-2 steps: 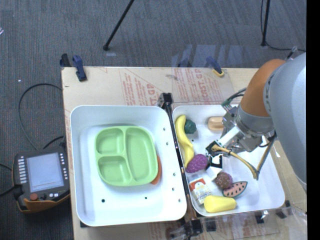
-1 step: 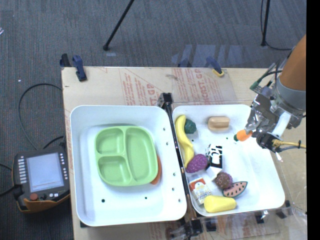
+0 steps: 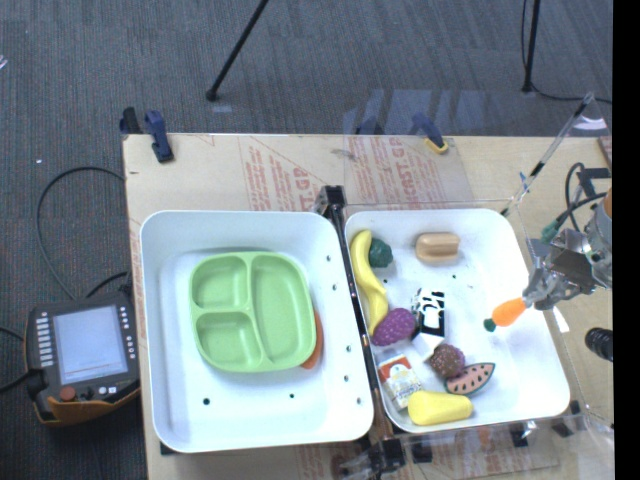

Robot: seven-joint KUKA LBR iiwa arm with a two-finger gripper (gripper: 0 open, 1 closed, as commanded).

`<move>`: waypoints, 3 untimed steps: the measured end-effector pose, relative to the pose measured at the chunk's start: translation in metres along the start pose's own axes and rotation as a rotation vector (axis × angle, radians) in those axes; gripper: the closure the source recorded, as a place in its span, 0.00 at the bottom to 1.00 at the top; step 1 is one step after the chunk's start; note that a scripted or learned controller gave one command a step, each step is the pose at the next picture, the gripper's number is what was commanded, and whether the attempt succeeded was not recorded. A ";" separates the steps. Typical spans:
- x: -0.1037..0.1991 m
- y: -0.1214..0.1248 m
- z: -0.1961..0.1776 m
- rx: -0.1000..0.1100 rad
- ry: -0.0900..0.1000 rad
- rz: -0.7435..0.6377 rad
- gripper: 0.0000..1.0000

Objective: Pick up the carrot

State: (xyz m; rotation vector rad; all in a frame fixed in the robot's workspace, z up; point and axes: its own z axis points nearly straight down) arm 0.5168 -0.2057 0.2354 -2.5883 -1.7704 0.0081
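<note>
A: Where is the carrot (image 3: 508, 312)?

B: It is at the right side of the right bin (image 3: 455, 220), small, orange, smooth like plastic, with a green tip. Its thick end sits between the fingers of the gripper (image 3: 539, 296), which is closed on it.

A: So which step is this?

B: It seems the grasp is made. The next move needs a straight lift, away from the watermelon slice (image 3: 470, 378) and the brown bread roll (image 3: 437, 247).

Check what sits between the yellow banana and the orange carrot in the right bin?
In the camera view, a black-and-white patterned box lies between the long yellow banana and the small orange carrot; otherwise bare white bin floor.
</note>
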 end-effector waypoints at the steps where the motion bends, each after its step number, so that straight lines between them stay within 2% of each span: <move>1: 0.001 0.000 -0.001 -0.002 0.002 0.000 0.00; 2: 0.008 -0.024 0.150 -0.001 0.004 -0.151 0.00; 3: 0.004 -0.025 0.141 0.002 0.005 -0.134 1.00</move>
